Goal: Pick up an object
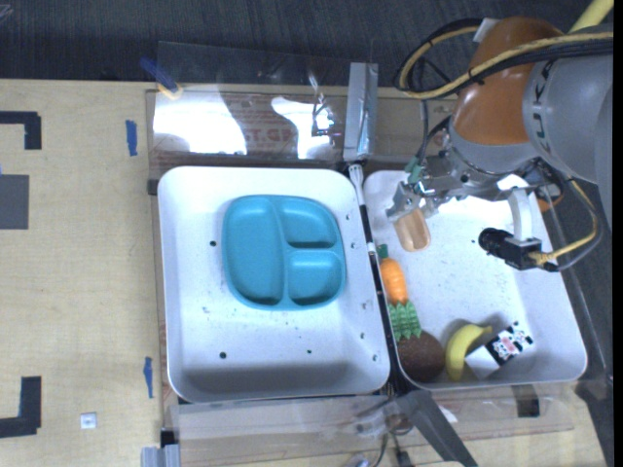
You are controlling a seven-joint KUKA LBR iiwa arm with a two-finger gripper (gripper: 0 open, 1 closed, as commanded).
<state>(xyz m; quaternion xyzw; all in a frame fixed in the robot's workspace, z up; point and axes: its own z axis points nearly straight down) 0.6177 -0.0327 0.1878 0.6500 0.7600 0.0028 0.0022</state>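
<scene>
Gripper [414,205], finger state unclear, above tan block [414,232] near right bin's [574,343] left wall.

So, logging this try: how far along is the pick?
Done: the gripper is down in the right bin, at a tan piece. In hand: nothing shown for sure; the grasp is unclear. Left: grip and lift. The carrot and banana lie untouched.

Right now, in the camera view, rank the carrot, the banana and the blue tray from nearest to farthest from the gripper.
1. Carrot: just below the gripper, right bin's left edge.
2. Banana: farther down, right bin's bottom.
3. Blue tray: left bin; close to the banana's distance, but slightly farther.
</scene>
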